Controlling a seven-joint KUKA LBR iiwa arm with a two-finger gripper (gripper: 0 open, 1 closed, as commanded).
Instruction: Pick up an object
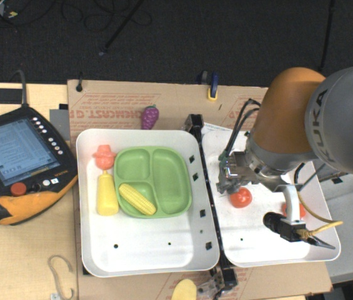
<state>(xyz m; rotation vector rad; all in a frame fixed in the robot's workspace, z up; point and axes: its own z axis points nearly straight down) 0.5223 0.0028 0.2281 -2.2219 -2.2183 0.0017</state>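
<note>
Item 1. Arm (301,124), grey with an orange band, reaches in from the right over the right bin (251,252).
Item 2. Gripper (229,181), low over the left part of the right bin, close to the wall between the bins. Cannot tell whether it is spread or pressed together, and nothing is seen gripped.
Item 3. Red tomato (241,197), lying on the right bin's floor just beside the gripper, on its near-right side. Cannot tell whether they touch.
Item 4. Left bin (139,252), holding:
- green divided plate (170,180), in the far half;
- yellow corn cob (137,199), lying slantwise in the plate's near-left compartment;
- yellow bottle-shaped toy (106,194), just left of the plate;
- pink toy (104,157), far-left, beyond the yellow one.

Item 5. Purple toy (150,116), on the cardboard (114,105) beyond the left bin.
Item 6. Control pendant (20,161), well left of the bins.
</note>
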